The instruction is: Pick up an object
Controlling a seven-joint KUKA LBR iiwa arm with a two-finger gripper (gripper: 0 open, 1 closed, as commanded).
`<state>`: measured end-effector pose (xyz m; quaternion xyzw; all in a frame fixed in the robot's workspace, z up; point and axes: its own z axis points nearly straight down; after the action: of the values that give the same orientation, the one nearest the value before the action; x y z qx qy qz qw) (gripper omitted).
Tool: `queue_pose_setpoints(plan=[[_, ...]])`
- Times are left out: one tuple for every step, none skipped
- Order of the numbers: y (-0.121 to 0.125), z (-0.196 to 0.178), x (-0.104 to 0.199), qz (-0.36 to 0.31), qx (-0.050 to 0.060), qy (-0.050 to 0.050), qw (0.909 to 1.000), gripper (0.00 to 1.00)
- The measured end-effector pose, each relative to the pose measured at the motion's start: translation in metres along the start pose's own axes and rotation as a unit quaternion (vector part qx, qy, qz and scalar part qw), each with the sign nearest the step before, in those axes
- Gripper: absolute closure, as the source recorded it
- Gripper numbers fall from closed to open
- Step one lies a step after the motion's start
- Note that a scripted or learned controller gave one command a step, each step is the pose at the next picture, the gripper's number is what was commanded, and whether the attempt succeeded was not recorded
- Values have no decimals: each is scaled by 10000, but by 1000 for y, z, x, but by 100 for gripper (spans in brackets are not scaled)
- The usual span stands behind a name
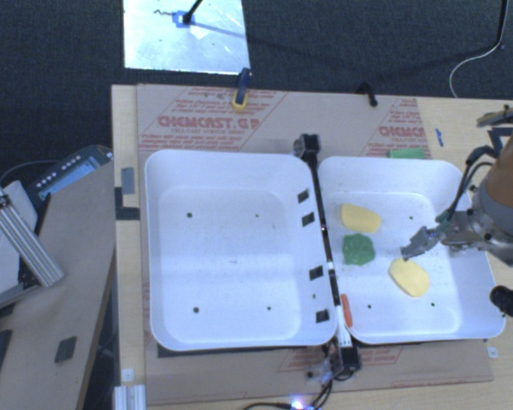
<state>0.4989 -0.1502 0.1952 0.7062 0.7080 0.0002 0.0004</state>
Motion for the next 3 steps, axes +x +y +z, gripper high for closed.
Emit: queue_pose_setpoints(plan=[[-14, 115, -59, 31, 32, 10, 10000, 0], [37, 111, 30, -51, -20, 12, 10000, 0], [75, 110, 66, -34, -21, 4, 10000, 0]])
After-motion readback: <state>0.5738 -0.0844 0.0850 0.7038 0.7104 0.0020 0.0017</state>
